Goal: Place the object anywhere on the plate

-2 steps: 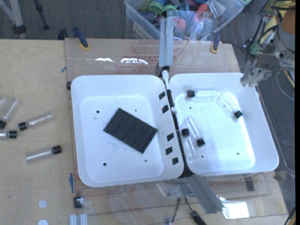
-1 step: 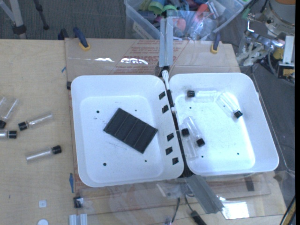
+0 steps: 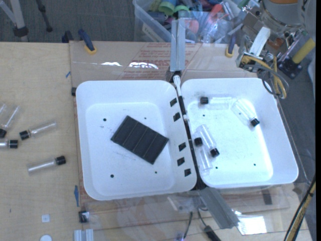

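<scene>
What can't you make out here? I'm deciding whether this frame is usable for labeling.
- Pincer: camera view, cut by the top-right edge amid cables; finger state unclear.
- Clear vials in right bin: glare on white blurs outlines, count uncertain.
- Clutter tub: cropped at the top; contents indistinct.

One fixed camera is looking down at a slant on the table (image 3: 35,74), taking in both white bins (image 3: 90,99) fairly closely.
</scene>
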`<state>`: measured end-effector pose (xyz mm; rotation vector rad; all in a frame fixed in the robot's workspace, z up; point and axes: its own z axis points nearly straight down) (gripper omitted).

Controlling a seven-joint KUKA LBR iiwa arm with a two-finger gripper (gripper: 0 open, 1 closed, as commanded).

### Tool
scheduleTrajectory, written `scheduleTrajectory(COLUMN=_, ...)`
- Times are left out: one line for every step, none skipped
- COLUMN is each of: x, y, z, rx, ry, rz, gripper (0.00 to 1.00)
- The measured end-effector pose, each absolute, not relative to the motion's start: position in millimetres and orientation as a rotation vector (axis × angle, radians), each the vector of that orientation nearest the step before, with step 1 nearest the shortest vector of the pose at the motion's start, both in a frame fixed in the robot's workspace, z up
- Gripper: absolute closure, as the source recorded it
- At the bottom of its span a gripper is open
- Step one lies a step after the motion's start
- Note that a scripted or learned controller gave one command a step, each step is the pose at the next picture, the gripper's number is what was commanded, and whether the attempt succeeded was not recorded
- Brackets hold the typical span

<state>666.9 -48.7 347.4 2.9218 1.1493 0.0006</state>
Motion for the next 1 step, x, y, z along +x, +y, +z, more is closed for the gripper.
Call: scheduleTrajectory(x=650.8, y=15.3, z=374.7, rx=3.11, ry=0.443, rz=0.006, gripper=1.0)
